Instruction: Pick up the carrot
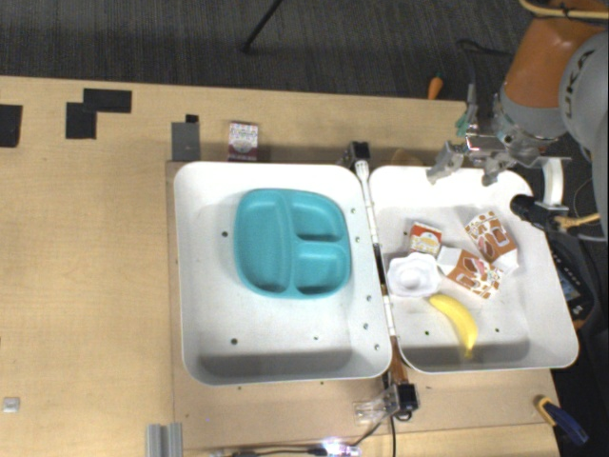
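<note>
carrot is hard to make out for certain: the one likely match is a small orange sliver lying on the wooden bench, just beyond the far rim of the right bin and outside it; it is too small to tell whether this is the carrot.

nearest to it, the gripper hangs over the far edge of the right bin, its two fingers spread apart with nothing between them. the arm rises behind it toward the upper right, with its orange band showing above the grey wrist.

further into the right bin, a small orange and white carton lies near the middle, with a white cup just in front of it against the wall shared with the other bin. two brown and white patterned packets lie to the right of the carton, one nearer the gripper and one touching the cup's side. a banana rests near the bin's front edge, just beside the cup.

the left bin holds a teal divided plate, lying flat near its middle. a small box stands on the bench behind that bin.
</note>
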You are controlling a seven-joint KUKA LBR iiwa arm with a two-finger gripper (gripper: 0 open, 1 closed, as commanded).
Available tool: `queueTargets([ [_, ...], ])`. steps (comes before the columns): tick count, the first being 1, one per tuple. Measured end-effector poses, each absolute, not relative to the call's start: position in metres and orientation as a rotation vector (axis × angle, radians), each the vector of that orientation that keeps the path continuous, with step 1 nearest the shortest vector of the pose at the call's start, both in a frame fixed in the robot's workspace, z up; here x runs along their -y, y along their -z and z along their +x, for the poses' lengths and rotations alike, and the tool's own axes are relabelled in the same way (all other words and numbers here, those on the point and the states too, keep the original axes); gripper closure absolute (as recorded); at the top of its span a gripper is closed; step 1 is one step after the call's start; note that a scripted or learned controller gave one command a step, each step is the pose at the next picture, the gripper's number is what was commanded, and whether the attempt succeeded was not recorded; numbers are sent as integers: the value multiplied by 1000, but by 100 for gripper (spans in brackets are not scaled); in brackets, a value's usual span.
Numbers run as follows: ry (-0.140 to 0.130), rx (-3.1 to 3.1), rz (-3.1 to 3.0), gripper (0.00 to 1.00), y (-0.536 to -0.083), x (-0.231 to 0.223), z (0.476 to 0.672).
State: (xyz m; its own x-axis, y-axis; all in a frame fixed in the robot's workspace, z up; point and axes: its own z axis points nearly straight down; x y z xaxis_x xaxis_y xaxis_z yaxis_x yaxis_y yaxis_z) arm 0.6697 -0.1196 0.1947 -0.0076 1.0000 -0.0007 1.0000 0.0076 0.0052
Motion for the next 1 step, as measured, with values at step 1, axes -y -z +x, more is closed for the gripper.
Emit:
queueTargets([
  [1, -13, -2229, 2198, 100, -208, 118, 672],
])
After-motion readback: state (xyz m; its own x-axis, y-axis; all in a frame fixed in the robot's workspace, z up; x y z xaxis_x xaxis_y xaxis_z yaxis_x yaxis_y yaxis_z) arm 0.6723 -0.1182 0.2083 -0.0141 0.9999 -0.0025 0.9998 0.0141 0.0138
